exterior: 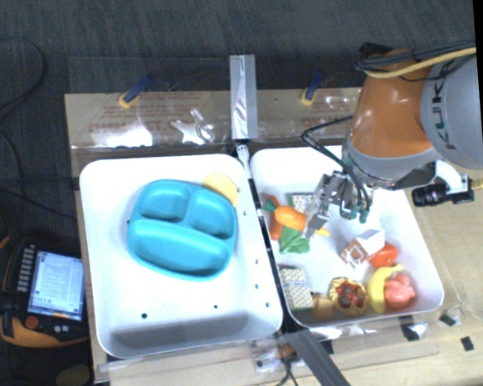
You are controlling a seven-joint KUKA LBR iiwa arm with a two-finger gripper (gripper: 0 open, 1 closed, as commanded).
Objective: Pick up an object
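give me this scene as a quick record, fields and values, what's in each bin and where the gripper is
left bin: blue divided tray, yellow piece at its upper right edge
right bin: toy carrot, green piece, small white and red carton, banana, other toy food along the near edge
gripper: over the right bin, beside the toy carrot
held: nothing seen between its fingers

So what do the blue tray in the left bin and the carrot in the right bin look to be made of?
Blue tray: likely moulded plastic, smooth and slightly glossy, with soft highlights on its rounded compartments. Carrot: probably toy plastic, uniform bright orange with a green top; too small to be sure.
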